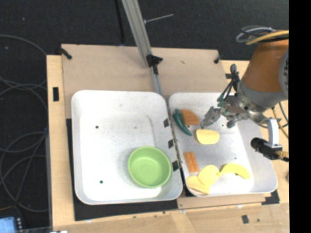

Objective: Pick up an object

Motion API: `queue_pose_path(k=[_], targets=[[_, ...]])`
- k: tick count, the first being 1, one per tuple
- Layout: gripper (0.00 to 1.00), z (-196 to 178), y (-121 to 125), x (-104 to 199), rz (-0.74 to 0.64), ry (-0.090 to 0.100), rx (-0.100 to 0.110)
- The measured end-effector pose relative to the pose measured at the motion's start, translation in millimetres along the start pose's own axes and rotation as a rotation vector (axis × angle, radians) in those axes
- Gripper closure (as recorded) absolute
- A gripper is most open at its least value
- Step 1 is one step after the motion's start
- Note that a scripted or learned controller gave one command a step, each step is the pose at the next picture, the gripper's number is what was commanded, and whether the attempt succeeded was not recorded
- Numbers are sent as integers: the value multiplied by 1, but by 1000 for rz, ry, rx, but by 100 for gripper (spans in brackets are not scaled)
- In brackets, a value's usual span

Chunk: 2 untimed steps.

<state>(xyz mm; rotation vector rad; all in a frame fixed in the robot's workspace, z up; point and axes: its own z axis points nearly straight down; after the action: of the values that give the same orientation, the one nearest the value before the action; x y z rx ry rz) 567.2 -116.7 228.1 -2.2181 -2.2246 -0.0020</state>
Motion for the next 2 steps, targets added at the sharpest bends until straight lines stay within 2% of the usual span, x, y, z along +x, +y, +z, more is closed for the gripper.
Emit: queue_pose_path(k=[1, 2], targets=[[0, 0, 0, 0, 1, 0, -1], [0, 45, 4, -8, 4, -3, 4]])
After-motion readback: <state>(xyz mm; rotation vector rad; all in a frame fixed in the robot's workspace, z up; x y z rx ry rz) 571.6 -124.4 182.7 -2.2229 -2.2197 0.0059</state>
